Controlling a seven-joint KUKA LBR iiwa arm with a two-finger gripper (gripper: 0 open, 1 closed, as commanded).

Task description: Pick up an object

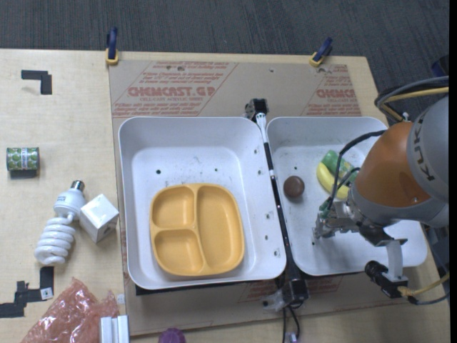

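On the bench's left side, at about nine o'clock, lie a small green can (22, 160), a spiral light bulb (57, 229) and a white cube (98, 217) touching it. The left bin (132, 191) holds a yellow divided plate (196, 229). In the right bin (303, 252), a brown ball (293, 186) sits near the divider; at its two o'clock lies a yellow-green toy (333, 171), partly hidden under the arm. The gripper (326, 225) hangs low at the ball's five o'clock; whether its pincer is apart or together, I cannot tell.
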